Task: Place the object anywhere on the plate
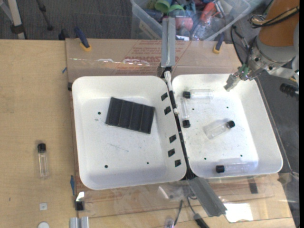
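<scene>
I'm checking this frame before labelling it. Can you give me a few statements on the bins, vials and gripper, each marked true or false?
1. The dark plate lies in the left bin. True.
2. A vial already rests on the plate. False: nothing lies on it.
3. The right bin holds several clear vials, one near its middle. True.
4. The gripper hangs over the left bin. False: it is above the right bin's far edge.

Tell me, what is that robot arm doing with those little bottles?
The grey arm's gripper hovers over the far edge of the right white bin, holding nothing that can be seen. Four small clear vials with black caps lie in that bin, one near its middle. The dark ribbed rectangular plate sits in the left white bin with nothing on it, so no vial has been placed yet.
</scene>
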`<state>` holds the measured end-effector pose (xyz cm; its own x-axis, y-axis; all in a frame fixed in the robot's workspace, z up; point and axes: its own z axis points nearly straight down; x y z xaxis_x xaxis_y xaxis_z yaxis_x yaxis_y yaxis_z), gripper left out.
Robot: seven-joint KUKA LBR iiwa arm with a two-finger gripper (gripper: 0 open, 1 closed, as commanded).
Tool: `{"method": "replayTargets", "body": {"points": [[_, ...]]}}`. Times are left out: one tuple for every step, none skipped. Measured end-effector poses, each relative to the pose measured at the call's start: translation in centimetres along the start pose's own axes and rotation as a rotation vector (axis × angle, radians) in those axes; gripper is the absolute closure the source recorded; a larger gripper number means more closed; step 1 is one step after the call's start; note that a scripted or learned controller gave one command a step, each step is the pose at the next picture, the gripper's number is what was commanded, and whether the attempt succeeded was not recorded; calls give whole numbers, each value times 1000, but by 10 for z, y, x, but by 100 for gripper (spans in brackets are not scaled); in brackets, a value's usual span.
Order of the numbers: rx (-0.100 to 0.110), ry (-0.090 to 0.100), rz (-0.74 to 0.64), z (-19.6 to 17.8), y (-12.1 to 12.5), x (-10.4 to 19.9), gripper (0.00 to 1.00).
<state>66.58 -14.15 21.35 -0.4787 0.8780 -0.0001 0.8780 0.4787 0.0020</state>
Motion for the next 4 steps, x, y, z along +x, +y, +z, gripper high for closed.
{"method": "replayTargets", "body": {"points": [[2, 0, 135, 90, -52, -26, 100], [3, 1, 420, 72, -108, -10, 100], [-9, -1, 729, 122, -155, 5, 100], [2, -1, 929, 20, -194, 33, 100]]}}
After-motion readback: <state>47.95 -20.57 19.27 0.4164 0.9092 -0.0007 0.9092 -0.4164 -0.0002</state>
